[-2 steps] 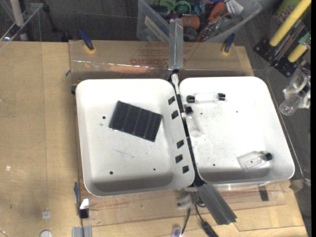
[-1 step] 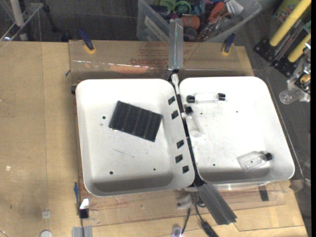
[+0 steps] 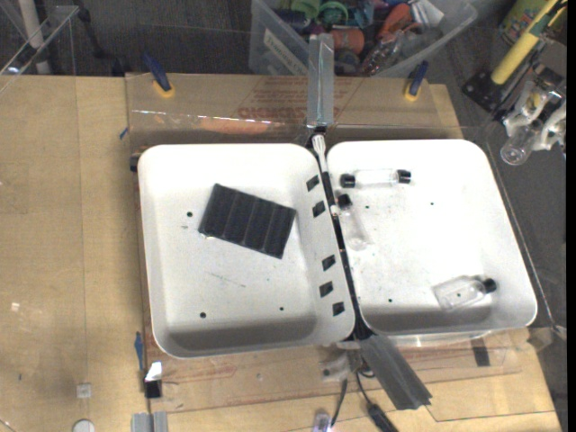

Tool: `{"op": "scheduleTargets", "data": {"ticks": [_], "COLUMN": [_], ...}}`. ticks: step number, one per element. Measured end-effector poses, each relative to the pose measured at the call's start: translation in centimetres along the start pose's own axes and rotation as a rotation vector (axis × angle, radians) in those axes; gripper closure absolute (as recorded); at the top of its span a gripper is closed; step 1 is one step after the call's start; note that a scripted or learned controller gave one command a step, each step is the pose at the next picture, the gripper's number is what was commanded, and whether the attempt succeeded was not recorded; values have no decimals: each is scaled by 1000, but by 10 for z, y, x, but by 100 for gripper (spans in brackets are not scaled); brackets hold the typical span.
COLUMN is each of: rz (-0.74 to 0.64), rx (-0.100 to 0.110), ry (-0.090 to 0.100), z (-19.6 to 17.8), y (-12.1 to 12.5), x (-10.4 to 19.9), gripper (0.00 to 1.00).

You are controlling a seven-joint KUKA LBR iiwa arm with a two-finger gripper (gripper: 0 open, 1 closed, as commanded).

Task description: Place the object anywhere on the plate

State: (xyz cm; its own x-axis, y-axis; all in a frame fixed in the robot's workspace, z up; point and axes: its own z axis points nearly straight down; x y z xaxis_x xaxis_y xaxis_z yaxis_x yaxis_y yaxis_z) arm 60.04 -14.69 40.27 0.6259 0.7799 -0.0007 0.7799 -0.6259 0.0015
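Plate: dark ribbed plate (image 3: 247, 220), lying flat and skewed in the left bin (image 3: 171, 322).
Objects: a clear tube (image 3: 372, 178) with black ends near the far wall of the right bin (image 3: 504, 241); a clear vial (image 3: 463, 291) with a black cap near its front right corner. Both are well apart from the plate.
In the way: the raised rims (image 3: 326, 241) where the bins meet.
Behind: a tub of coloured toys (image 3: 360, 16) past the tabletop (image 3: 63, 241).
Pincer: pale and blurred (image 3: 531, 129), outside the right bin's far right corner; I cannot tell whether it is wide or narrow.
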Motion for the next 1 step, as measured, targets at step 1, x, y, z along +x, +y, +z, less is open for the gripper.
{"op": "scheduleTargets", "data": {"ticks": [1], "rz": [593], "rx": [8], "ry": [-3], "z": [84], "y": [-46], "x": [-46], "gripper": [100]}}
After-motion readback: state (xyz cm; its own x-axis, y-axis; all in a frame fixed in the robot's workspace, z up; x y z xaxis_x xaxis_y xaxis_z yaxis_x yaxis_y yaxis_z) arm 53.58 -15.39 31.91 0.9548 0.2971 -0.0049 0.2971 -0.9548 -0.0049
